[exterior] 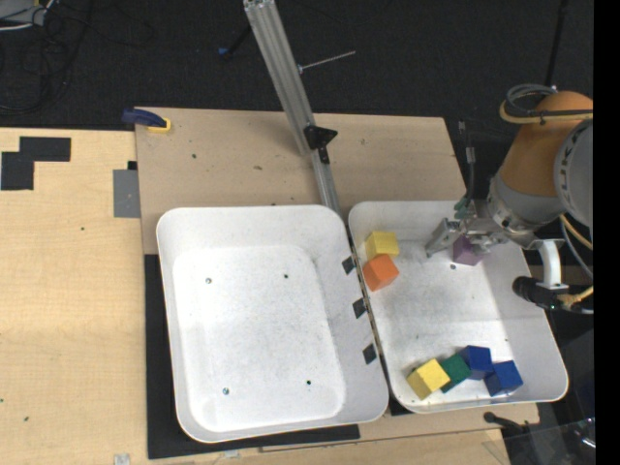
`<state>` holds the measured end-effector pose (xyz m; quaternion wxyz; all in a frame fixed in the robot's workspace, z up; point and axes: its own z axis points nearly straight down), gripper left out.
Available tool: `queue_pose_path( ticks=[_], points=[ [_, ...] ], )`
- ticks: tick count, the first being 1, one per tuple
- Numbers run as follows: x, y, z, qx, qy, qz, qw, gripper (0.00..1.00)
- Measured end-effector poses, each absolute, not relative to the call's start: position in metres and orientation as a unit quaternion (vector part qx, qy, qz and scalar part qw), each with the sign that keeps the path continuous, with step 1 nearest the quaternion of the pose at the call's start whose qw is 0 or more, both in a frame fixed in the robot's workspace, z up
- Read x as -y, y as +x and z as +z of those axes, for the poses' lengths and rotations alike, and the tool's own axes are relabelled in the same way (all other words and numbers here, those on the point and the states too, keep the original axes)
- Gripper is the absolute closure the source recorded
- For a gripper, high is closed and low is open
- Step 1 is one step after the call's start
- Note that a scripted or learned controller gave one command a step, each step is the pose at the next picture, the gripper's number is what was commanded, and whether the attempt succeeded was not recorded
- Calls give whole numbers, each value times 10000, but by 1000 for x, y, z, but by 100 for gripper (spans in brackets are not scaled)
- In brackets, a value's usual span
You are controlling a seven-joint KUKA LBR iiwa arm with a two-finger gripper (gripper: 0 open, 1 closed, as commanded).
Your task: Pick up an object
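Pincer [466, 242] low in the right bin [542, 395], far end, spread around a purple block [468, 252] — not clamped on it as far as visible. Risks: block sits off-centre, so closing fingers could nudge it sideways and shut on air; grip too shallow and it drops on lift. Yellow block [382, 244] and orange block [381, 272] well apart — no interference.

On the surface [242, 153] two bins sit side by side, the right bin [542, 386] holding two blocks [380, 258] near its left wall, a cluster of blocks [465, 371] at its front, and a block [467, 252] under the pincer [468, 242] at the rear.
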<state>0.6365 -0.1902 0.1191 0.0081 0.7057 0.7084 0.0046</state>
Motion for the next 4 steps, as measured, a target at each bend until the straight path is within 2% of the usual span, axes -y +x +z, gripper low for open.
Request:
queue_pose_path(
  ticks=[1, 2, 3, 4],
  points=[
    [191, 636, 127, -7083, 7059, 38, 88, 100],
    [195, 646, 175, -7085, 7058, 8, 17, 100],
    [192, 640, 236, -7090, 7052, 12, 21, 100],
    [193, 640, 257, -7098, 7044, 5, 8, 100]
  ],
)
